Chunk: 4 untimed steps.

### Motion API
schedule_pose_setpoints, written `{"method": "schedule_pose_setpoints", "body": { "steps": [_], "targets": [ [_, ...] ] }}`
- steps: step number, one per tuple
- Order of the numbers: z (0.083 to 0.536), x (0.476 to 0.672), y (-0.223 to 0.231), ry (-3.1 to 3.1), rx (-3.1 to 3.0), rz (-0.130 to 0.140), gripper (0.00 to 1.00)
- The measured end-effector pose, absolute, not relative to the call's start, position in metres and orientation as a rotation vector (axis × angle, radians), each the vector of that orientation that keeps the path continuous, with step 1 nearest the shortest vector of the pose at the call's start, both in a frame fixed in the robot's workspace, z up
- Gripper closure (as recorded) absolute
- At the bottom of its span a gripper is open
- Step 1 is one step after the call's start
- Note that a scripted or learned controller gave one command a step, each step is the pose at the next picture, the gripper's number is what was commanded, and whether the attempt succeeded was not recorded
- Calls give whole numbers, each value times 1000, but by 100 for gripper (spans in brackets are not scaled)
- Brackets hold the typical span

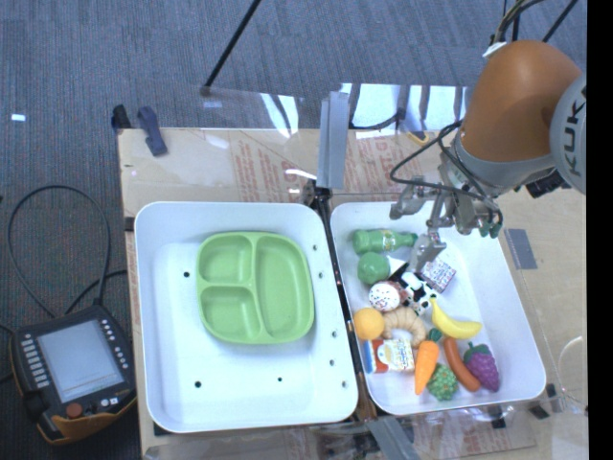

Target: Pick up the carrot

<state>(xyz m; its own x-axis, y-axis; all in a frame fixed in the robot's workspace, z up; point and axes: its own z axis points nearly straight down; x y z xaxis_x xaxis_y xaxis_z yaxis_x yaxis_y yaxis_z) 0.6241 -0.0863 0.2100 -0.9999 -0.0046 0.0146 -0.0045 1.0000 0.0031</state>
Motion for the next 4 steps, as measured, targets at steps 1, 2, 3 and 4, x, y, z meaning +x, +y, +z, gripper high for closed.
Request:
{"method": "schedule_pose_setpoints", "body": {
  "steps": [1,2,3,4],
  "targets": [
    [218,627,-87,-3142,7,-2,0],
    [131,548,-85,-3128,233,-4,0],
    [92,596,-111,-3140,54,-3,0],
    [90,491,-90,-3103,569,4,0]
  ]
}}
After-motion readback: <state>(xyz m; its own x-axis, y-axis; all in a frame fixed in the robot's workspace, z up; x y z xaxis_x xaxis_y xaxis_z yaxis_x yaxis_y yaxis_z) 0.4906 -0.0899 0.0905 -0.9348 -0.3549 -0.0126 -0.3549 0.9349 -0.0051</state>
